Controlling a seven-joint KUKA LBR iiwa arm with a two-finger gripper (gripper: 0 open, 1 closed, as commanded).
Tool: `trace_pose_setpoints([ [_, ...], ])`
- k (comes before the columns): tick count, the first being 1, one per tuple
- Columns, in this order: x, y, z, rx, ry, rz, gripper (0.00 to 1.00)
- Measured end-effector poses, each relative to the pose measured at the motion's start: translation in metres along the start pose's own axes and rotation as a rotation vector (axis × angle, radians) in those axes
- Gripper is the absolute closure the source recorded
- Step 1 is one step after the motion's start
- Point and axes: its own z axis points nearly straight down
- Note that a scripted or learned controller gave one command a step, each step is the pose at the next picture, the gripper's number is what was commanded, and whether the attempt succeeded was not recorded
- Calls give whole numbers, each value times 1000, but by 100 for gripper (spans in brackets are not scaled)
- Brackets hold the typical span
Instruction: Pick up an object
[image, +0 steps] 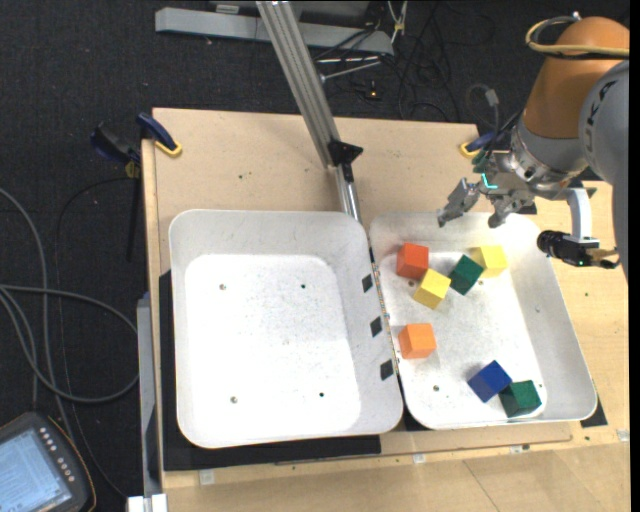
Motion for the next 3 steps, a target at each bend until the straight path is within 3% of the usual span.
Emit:
trace_pose_setpoints([
  [1,0,1,-4,-5,-2,-1,0],
  [3,7,4,83,-8,-1,0,0],
])
